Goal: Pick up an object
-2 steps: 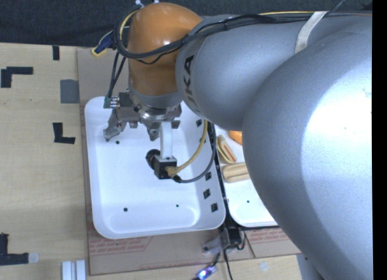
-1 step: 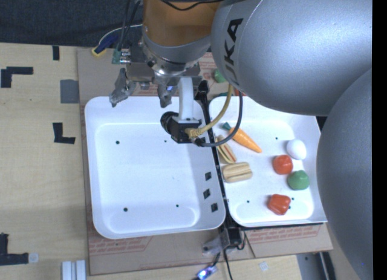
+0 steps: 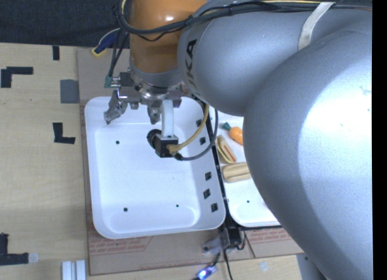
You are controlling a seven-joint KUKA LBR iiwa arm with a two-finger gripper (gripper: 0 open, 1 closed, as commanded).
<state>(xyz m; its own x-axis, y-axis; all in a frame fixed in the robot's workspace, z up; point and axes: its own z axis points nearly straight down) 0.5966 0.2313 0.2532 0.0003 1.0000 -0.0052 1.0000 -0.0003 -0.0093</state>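
My gripper (image 3: 133, 114) hangs over the far end of the left white bin (image 3: 115, 212), open, with only bare bin floor showing between its two fingers (image 3: 112, 112). In the right bin (image 3: 248, 212), near its left wall, lie three things: a small orange piece with a green tip (image 3: 234, 133), a striped hot-dog-like piece (image 3: 226, 150), and a tan bread-like roll (image 3: 236, 172). The gripper is well to the left of them, across the wall between the bins. My arm hides most of the right bin.
The bulky grey arm (image 3: 290, 91) covers the right half of the view. Both bins rest on a cardboard sheet (image 3: 121, 245) on the pale bench. Black tape marks (image 3: 60, 133) lie on the bench at the left.
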